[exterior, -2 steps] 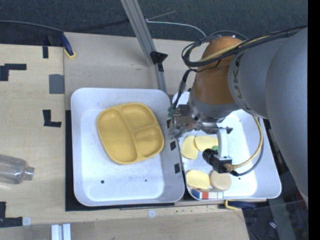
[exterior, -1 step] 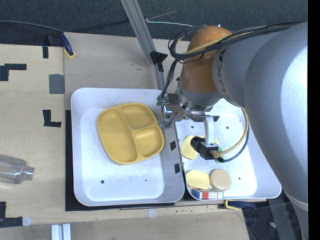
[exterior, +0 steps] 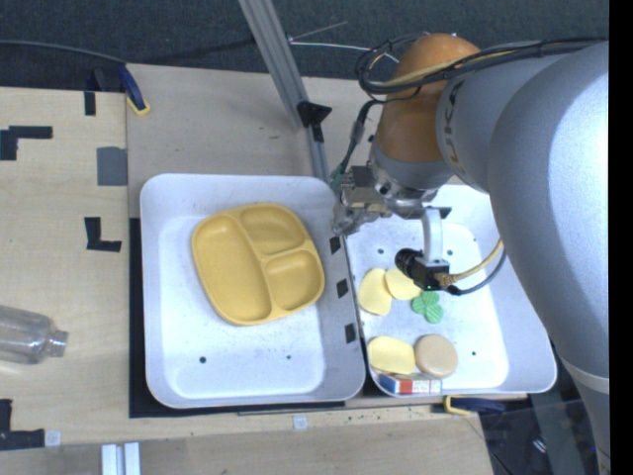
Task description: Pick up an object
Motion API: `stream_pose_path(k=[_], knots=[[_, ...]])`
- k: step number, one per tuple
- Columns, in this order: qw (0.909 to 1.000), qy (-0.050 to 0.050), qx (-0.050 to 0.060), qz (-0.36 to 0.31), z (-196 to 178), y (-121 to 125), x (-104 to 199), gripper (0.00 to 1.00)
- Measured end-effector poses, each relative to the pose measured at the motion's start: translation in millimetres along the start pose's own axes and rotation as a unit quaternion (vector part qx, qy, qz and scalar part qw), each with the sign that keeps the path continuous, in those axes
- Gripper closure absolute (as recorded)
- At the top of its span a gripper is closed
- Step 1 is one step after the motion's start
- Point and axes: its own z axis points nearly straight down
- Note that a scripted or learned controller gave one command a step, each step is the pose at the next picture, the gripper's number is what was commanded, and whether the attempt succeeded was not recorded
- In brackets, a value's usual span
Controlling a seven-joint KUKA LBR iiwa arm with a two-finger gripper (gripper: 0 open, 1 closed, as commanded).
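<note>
A yellow plastic three-compartment plate [exterior: 259,262] lies flat and face up, off to the view's left of the gripper [exterior: 371,206]. Just below the gripper in the view is a pair of pale yellow flat slices [exterior: 376,292] – overlapping – with a small green leafy piece [exterior: 427,308] beside them. Further down, a yellow rounded block [exterior: 392,354] touches a tan round bun-like piece [exterior: 436,354].

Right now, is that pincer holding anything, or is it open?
Pincer: cannot be told; it hangs over the right bin's upper left corner.

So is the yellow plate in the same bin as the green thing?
No, the yellow plate lies in one bin, green thing in the other.
</note>
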Motion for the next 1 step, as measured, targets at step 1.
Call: stream_pose_path(k=[1], knots=[[1.0, 0.0, 0.003, 0.0, -0.5, -52.9, 7.1, 1.0]])
